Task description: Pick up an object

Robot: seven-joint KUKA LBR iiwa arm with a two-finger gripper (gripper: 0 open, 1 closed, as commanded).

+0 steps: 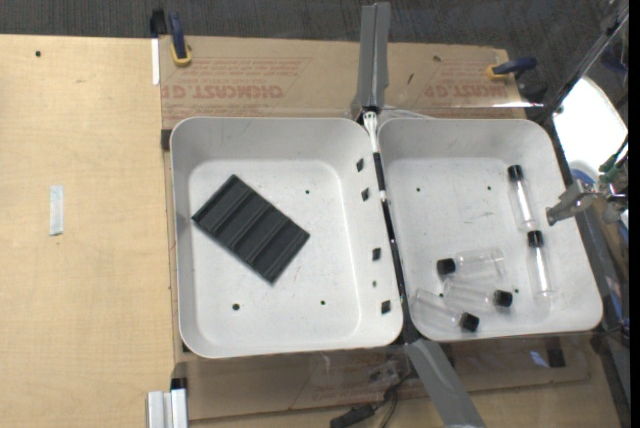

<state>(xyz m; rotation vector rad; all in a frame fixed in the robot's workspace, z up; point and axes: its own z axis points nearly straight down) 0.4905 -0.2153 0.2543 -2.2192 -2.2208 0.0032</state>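
A dark grey ribbed slab (pixel 250 228) lies flat and turned at an angle in the left bin (pixel 200 141), left of its middle. The right bin (pixel 450 141) holds several clear plastic vials with black caps. One vial (pixel 521 197) lies lengthwise near the right wall, and a second vial (pixel 540 268) lies just below it. Others form a loose cluster (pixel 472 288) in the near part of the bin, some touching one another.
The bins meet at a grey divider post (pixel 374 56) with small black clips down the seam. A metal bracket (pixel 572 204) pokes over the right bin's right rim. Brown cardboard (pixel 260 81) lies behind the bins, held by clamps. Bare wooden benchtop (pixel 80 216) stretches to the left.
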